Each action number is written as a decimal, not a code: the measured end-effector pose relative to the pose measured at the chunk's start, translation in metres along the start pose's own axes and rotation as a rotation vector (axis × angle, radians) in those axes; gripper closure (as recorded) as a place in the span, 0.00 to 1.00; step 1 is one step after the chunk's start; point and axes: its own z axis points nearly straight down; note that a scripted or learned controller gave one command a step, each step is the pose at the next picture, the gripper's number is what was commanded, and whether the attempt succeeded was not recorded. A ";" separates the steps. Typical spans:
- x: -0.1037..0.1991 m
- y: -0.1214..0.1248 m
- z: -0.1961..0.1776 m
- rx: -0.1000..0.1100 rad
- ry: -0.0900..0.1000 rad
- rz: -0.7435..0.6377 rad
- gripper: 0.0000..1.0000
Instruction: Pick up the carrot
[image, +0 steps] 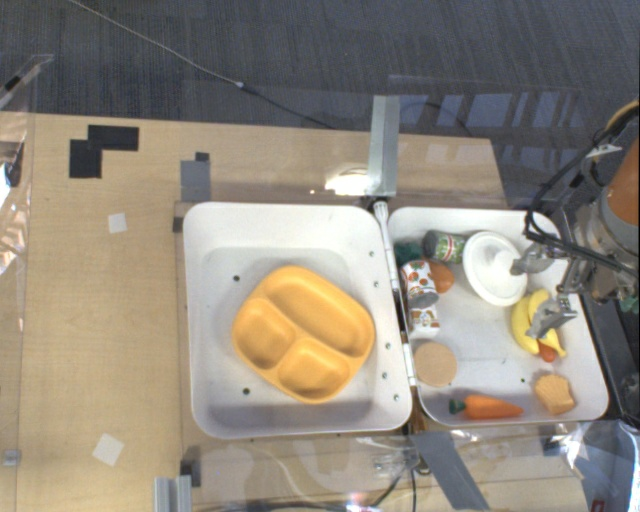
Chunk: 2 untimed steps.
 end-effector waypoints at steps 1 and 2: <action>0.018 -0.043 0.162 0.003 -0.007 -0.267 0.00; 0.027 -0.034 0.162 0.004 -0.007 0.077 0.00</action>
